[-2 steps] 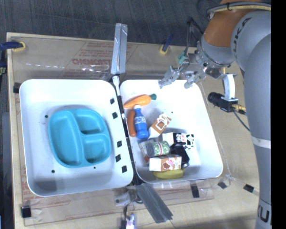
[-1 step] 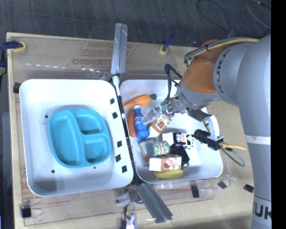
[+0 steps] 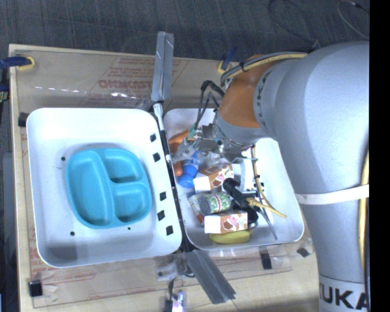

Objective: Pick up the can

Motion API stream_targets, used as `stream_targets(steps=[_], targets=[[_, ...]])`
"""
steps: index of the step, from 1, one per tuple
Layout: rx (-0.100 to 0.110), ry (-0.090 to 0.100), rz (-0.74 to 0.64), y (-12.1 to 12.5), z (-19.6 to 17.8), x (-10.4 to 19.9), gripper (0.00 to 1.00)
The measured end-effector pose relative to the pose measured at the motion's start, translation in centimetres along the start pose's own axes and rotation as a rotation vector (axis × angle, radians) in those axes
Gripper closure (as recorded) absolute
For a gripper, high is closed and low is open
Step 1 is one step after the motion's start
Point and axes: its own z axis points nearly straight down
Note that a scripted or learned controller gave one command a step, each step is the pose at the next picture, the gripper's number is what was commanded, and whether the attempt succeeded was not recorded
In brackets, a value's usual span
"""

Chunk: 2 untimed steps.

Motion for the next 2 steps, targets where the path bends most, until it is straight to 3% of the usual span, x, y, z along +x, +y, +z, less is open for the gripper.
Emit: stream_targets(steps=[1,2], targets=[[0.008,0.004,0.014,-5.3,-7.4,-5.0,0.00],[-0.015,0.000,0.015,-6.7,-0.4,-4.7,0.00]])
